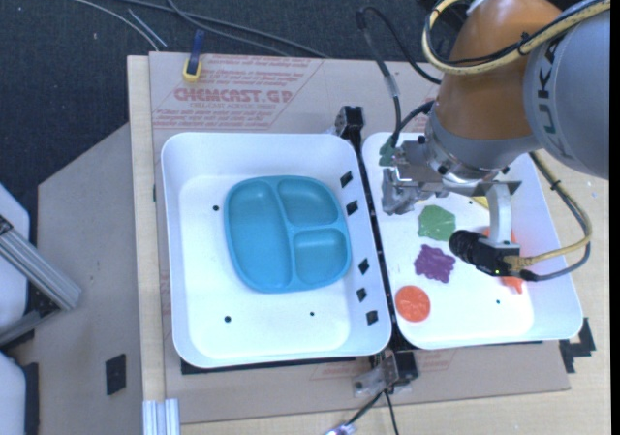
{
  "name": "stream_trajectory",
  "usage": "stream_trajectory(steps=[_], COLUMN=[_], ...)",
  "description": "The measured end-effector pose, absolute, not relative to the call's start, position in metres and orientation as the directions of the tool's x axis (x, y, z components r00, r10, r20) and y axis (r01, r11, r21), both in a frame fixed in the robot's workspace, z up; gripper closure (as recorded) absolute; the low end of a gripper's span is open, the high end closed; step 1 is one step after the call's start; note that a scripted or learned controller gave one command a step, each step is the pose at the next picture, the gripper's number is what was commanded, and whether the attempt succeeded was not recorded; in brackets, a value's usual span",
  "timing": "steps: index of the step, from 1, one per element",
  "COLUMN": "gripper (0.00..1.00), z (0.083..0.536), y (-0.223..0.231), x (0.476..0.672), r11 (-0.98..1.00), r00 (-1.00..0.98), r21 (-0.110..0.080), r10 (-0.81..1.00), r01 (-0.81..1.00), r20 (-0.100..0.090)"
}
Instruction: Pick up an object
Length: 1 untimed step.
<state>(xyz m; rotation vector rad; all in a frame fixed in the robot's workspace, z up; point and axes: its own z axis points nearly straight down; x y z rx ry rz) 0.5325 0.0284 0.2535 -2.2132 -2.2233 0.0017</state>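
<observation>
The arm point(504, 65), rising nearest the lens with its orange band, is reaching in over the far-right corner of the tabletop and hanging above the right bin point(554, 319). Its gripper point(395, 195) is pointing down at the bin's left edge, close to the far-left corner, with nothing showing in its grasp. Whether that grasp is spread or pressed together is not coming through at this slant.

Three loose things are lying on the right bin's floor. A green piece point(437, 222) is sitting just right of the gripper, apart from it. A purple piece point(434, 263) is resting just nearer than the green one, and an orange disc point(414, 303) is lying towards the bin's near-left corner. A black fitting point(477, 250) on a yellow cable is hanging over the bin's middle, and a small red bit point(512, 279) is peeking out by its near side.

In the left bin point(176, 230) a blue plate point(288, 232) with three compartments is lying flat around the middle. Both bins are sitting on a cardboard sheet point(242, 89) covering the tabletop.
</observation>
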Motion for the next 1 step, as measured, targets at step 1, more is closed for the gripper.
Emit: stream_trajectory(steps=[1], gripper=[1.00], z=[0.2394], y=[0.0881], x=[0.5144], r11=[0.006], r00=[-0.006], r21=[-0.005], r10=[1.000], r01=[1.000], r20=[0.003])
